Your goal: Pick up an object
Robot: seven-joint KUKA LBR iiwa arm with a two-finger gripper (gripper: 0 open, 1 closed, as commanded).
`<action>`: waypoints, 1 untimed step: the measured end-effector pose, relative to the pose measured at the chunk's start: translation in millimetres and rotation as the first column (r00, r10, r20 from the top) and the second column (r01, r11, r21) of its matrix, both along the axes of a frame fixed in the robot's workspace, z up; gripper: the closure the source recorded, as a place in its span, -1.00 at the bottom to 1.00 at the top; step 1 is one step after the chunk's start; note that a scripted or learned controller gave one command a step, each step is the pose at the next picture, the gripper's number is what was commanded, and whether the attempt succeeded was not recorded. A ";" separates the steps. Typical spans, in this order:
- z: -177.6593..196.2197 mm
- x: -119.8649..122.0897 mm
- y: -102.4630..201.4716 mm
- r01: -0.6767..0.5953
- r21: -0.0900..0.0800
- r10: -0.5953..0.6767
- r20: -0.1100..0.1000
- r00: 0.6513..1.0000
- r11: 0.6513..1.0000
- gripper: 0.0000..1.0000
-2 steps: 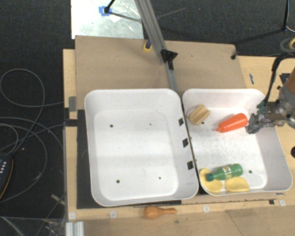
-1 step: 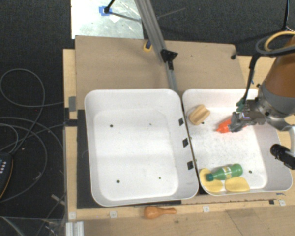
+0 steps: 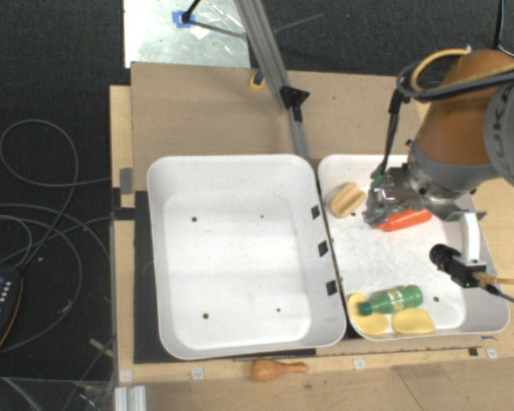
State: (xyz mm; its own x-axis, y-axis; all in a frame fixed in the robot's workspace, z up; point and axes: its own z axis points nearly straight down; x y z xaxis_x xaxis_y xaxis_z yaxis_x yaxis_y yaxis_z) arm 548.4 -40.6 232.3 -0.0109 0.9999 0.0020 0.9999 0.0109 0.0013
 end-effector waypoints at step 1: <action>-8.0 20.2 43.5 0.001 0.000 -0.001 0.001 1.000 1.000 1.00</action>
State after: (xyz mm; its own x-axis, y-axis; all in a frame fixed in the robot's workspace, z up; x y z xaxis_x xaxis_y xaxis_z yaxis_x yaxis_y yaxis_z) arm 568.6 2.9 224.3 -0.0100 0.9999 0.0018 0.9999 0.0100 0.0024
